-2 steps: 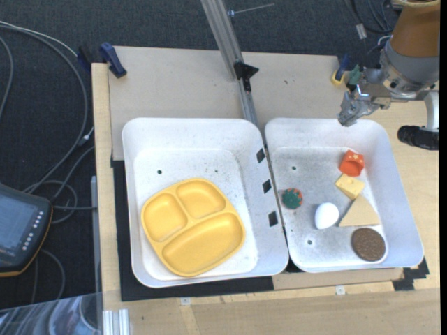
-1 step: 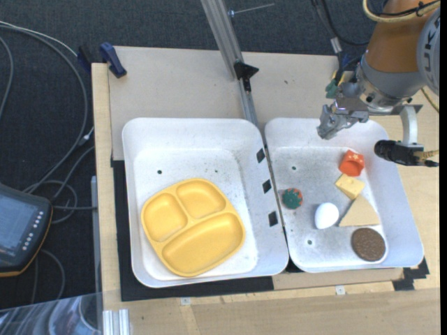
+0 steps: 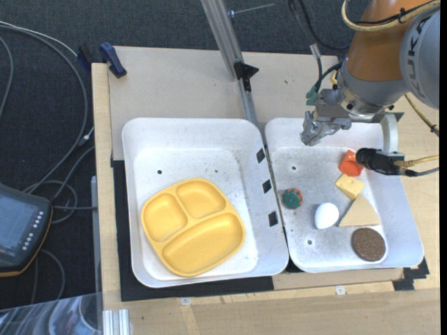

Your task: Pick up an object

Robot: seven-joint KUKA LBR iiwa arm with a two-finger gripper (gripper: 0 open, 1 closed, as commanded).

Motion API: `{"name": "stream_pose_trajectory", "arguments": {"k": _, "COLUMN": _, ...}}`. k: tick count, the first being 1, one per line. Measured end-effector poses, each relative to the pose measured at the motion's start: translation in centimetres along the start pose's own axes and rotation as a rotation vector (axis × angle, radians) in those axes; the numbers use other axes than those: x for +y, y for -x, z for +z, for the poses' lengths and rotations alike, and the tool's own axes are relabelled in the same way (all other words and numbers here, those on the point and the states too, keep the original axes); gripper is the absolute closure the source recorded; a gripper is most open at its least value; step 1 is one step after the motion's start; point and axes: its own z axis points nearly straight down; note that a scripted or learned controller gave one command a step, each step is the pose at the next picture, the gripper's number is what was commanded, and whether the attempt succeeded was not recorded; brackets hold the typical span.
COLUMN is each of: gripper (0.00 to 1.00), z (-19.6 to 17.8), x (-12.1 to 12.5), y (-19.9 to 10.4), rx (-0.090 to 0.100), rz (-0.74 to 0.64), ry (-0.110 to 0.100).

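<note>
- Left bin (image 3: 140, 142): a yellow divided plate (image 3: 193, 225) lies flat, away from the picking side.
- Right bin (image 3: 401, 218): green ball (image 3: 292, 198), white egg (image 3: 326, 216), cheese wedge (image 3: 350, 185), brown cookie (image 3: 367, 243), orange piece (image 3: 350, 163), spread apart so each can be grasped singly.
- Claw (image 3: 314, 132) hangs above this bin's far-left corner, holding nothing; whether its jaws are parted I cannot tell.

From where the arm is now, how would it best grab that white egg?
Probably straight down from above, closing on the narrow middle of the white egg. It lies on its side on the bin floor, with bare floor to its left; the tan wedge crowds its right.
</note>
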Motion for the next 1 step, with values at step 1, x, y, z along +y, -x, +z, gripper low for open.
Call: {"name": "stream_pose_trajectory", "arguments": {"k": 1, "gripper": 1.0, "z": 1.24, "x": -1.85, "y": -4.6, "rx": 0.0, "rz": -0.001, "ry": -0.002}}
